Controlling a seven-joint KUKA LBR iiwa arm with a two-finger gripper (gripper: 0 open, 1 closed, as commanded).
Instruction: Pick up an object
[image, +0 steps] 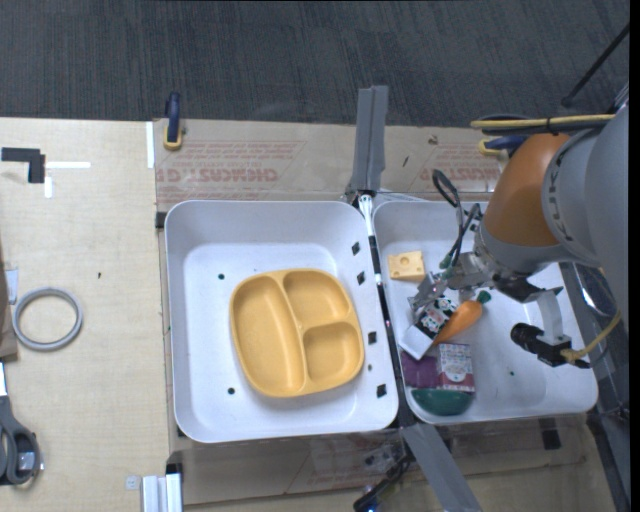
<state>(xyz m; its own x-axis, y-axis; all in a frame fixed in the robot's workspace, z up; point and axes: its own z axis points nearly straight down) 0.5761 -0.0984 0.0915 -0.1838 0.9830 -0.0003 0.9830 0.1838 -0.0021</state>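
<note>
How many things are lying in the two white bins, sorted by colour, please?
Yellow: 2, the divided plate in the left bin and the cheese wedge in the right bin
Orange: 1, the carrot
Green: 1, the bowl
Printed packets: 2, the small packet and the purple packet
Total: 6, as far as the clutter under the tool lets me tell.

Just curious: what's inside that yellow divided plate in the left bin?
The yellow plate shows three bare compartments. Whatever lies under it on the left bin floor is covered.
</note>
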